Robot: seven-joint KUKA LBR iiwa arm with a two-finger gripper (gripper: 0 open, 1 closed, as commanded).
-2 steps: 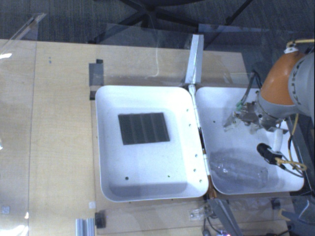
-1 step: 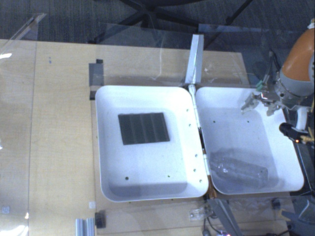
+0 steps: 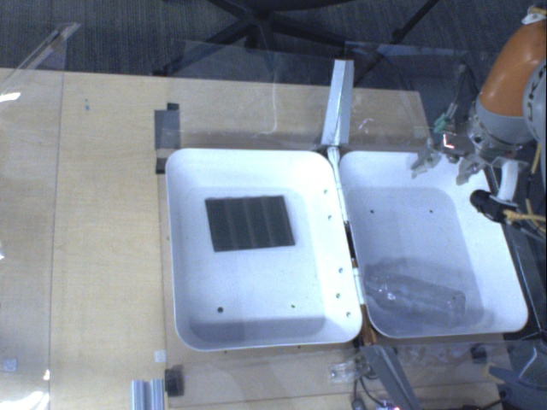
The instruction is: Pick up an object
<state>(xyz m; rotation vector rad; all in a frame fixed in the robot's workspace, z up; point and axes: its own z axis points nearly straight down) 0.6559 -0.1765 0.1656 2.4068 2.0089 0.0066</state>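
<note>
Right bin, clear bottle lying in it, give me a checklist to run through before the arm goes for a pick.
1. Target found: a clear plastic bottle lies on its side near the right bin's front wall: ok.
2. Gripper over the target: it hangs at the bin's back right corner, away from the bottle: not ok.
3. Fingers open: cannot tell.
4. Room around the bottle: close to the front wall: cannot tell.
5. Other choice: a dark ribbed pad lies flat in the left bin: ok.

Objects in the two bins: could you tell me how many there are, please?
2. A dark ribbed mat lies flat in the left bin; a clear plastic bottle lies in the right bin, near its front. Nothing seems hidden.
</note>
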